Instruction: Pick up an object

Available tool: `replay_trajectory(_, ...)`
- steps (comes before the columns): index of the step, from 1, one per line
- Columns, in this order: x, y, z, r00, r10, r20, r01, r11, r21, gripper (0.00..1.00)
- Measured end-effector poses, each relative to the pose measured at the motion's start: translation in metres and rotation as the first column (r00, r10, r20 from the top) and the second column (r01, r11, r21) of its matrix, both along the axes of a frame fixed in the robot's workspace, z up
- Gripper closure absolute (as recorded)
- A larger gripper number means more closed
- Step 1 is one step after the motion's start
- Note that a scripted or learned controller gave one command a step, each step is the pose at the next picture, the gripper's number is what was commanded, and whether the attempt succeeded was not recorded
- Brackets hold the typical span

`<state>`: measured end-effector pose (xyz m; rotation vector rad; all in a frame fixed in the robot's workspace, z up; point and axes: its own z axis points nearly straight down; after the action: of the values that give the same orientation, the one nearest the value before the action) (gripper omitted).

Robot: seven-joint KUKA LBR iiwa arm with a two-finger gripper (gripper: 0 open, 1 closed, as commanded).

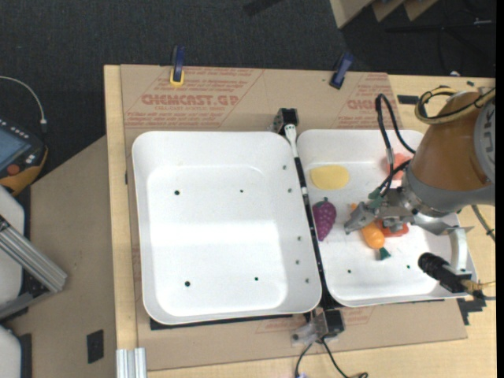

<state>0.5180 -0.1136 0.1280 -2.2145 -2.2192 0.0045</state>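
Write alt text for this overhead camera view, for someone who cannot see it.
A grey and orange robot arm reaches from the right into the right-hand white bin, its gripper low beside an orange toy. Nearby in that bin lie a purple grape bunch and a pale yellow oval piece. The left-hand white bin sits alongside on a brown board.

Two shallow white plastic bins [213,235] on brown cardboard; pale yellow oval piece [329,177], purple grape cluster [324,216], orange round fruit [373,237] in right bin.
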Motion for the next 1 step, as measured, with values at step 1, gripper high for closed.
replay_trajectory(1, 0.0343, -0.0420, -0.0450, 1.000, -0.003, 0.011, 0.003, 1.000, -0.005, 0.00)
